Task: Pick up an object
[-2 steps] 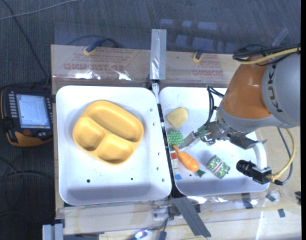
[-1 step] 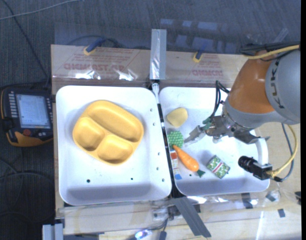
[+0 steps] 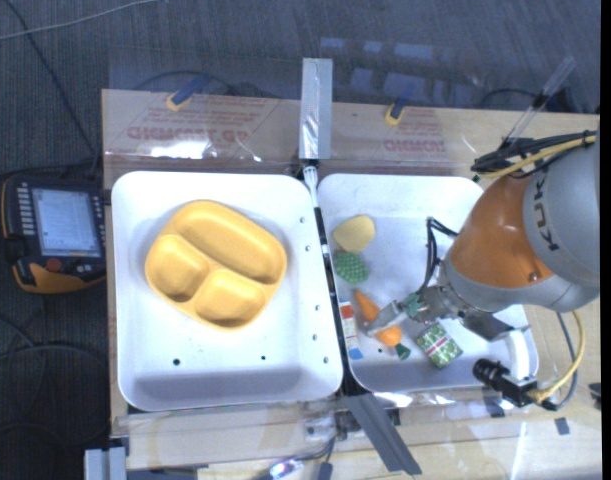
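A: Where is the carrot (image 3: 366, 306)?
B: In the right bin (image 3: 405, 196), near its left wall. Its long axis runs from 11 o'clock to 5 o'clock.
A: And the gripper (image 3: 395, 315)?
B: At 3 o'clock from the carrot, just beside it. If it is apart or together, I cannot tell.
A: What lies in the left bin (image 3: 135, 348)?
B: A yellow divided tray (image 3: 216, 262).

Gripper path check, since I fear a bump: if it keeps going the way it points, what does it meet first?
Probably the orange piece right at the tip of the gripper, though depth is unclear; another orange piece lies just beyond, in the right bin.
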Tool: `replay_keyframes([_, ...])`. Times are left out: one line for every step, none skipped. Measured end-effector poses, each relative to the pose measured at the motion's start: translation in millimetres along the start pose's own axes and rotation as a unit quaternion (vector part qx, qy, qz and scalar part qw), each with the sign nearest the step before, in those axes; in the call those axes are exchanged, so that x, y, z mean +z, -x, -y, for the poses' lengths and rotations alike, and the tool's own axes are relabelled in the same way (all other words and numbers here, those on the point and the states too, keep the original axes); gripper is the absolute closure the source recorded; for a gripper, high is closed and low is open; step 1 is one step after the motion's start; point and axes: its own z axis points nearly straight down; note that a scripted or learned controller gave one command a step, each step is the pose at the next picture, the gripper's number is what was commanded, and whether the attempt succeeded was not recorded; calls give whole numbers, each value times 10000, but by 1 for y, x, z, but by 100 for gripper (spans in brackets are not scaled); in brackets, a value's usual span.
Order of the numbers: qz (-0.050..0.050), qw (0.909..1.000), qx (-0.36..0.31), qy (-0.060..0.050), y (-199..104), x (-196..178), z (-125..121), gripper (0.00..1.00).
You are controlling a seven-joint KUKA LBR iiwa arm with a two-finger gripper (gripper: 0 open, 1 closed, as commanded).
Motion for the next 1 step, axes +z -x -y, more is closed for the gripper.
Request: replay_keyframes([-7, 10000, -4, 13, -1, -10, -2, 100])
